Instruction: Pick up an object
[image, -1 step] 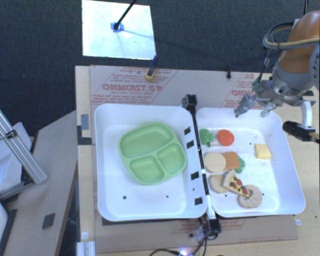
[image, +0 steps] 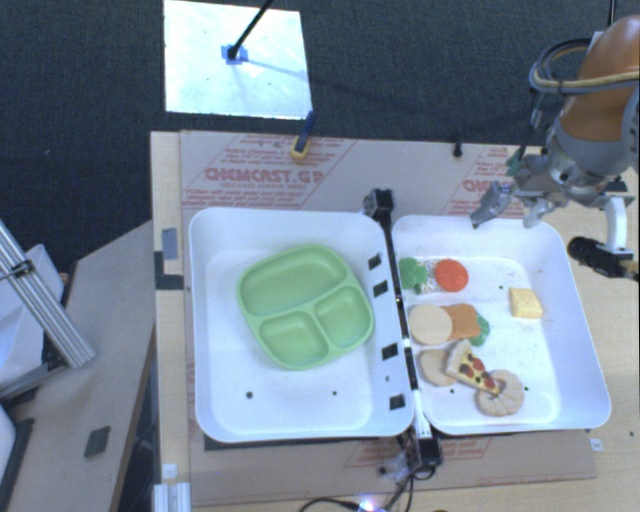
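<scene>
The gripper (image: 512, 205) hangs over the right bin's (image: 570, 300) far rim, fingers apart and empty. Well inside that rim, the toy food crowds together: a pizza slice (image: 472, 368) overlaps the cookies (image: 498, 393), so a descent there may pinch two or slip.

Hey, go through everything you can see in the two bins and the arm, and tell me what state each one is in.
Green divided tray: flat in the left bin, compartments bare.
Pizza slice: lying flat in the right bin, overlapping a round cookie.
Yellow cheese block: lying apart from the other food.
Red tomato slice: flat, next to green lettuce.
Gripper: above the right bin's far edge, holding nothing, jaws open.
</scene>
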